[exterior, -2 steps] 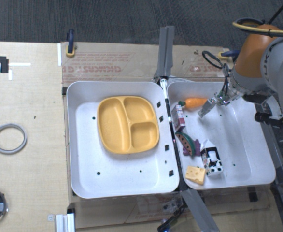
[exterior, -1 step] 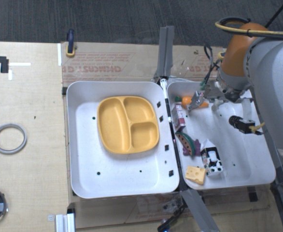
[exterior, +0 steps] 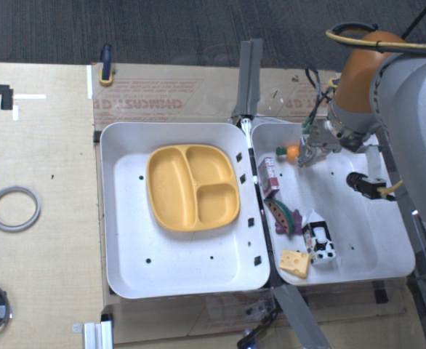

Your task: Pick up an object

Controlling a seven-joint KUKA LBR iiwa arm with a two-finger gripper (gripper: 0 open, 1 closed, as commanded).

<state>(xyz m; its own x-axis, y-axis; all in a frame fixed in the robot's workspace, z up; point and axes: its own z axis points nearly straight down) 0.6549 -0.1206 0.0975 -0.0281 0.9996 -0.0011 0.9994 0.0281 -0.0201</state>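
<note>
Cheese wedge (exterior: 295,262) at right bin's (exterior: 373,264) near edge, jaws (exterior: 305,153) beside orange ball (exterior: 292,151), grip state unclear

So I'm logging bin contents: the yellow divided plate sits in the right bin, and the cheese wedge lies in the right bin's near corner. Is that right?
One part is wrong. In the camera view the yellow divided plate sits in the left bin, not the right one. The cheese wedge does lie in the right bin, at its near corner.

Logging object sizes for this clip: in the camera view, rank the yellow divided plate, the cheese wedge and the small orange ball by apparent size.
1. Yellow divided plate, by far the largest.
2. Cheese wedge.
3. Small orange ball, the smallest, beside the gripper.
</note>
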